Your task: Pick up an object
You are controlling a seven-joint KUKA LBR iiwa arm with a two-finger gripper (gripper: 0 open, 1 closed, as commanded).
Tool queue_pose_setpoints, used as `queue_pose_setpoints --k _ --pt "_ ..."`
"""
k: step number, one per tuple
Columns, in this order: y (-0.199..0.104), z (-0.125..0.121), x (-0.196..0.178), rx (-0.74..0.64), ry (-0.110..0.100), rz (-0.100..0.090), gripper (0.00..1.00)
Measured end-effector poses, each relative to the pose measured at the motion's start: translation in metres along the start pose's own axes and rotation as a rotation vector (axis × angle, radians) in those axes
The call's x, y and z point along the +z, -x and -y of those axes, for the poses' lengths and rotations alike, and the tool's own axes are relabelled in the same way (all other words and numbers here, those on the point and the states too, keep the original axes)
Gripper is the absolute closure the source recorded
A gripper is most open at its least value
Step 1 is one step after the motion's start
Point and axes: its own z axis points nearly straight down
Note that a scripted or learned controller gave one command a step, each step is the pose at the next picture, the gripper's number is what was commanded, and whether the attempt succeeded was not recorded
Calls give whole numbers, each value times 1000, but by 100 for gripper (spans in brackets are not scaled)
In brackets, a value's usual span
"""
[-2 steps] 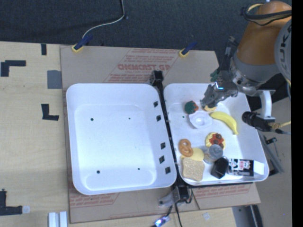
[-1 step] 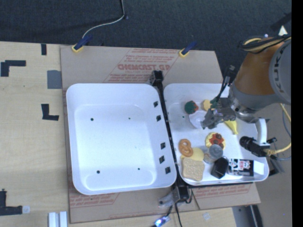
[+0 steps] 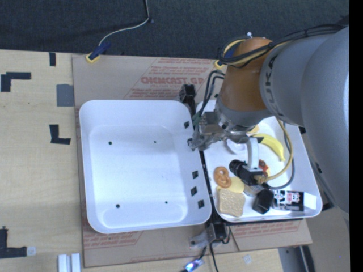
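Note:
My gripper (image 3: 218,136) hangs low over the upper left part of the right bin (image 3: 311,177), mostly hidden under the grey arm and its orange band. Close below it lie an orange pretzel-shaped piece (image 3: 222,177) and a tan slice of bread (image 3: 231,202). A yellow banana (image 3: 274,147) lies to the gripper's right, and a white rounded thing (image 3: 235,147) shows just under the wrist. A black block (image 3: 262,202) and a white box with black print (image 3: 290,199) sit at the bin's front right. Nothing shows between the fingers.
The left bin (image 3: 91,152) stands beside the right one, with their shared wall (image 3: 198,171) right next to the gripper. Both rest on a cardboard sheet (image 3: 164,81). A blue and yellow cable (image 3: 97,52) lies at the back.

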Motion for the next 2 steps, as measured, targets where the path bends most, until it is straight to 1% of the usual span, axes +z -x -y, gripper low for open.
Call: queue_pose_setpoints --k 1,2 --pt "-45 -94 -100 5 17 5 100" --pt "-50 -99 -54 10 -2 8 100"
